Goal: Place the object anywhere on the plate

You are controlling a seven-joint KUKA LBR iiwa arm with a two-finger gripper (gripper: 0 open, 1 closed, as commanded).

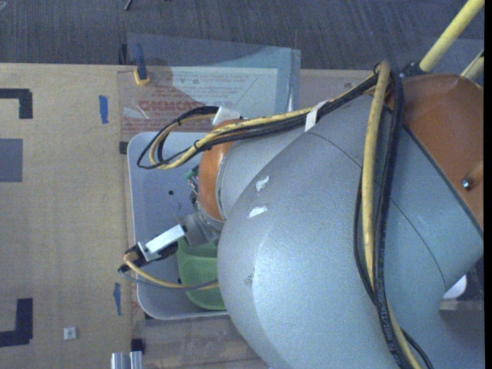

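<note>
Reaching in from the right, the grey arm (323,237) is covering most of the white bin (146,183), its orange band (209,177) sitting just above the wrist. The gripper (191,227) is hanging over the bin's near half, and I cannot tell whether it is wide, narrow or holding anything. One green plate (197,277) is lying at the bin's near end, partly under the arm. I cannot tell where the object is lying, nor which way its long axis is pointing. Yellow and black cables (173,141) are looping over the bin's far side. Two blue tape strips (104,110) are sticking to the bench (61,206) on the left.
</note>
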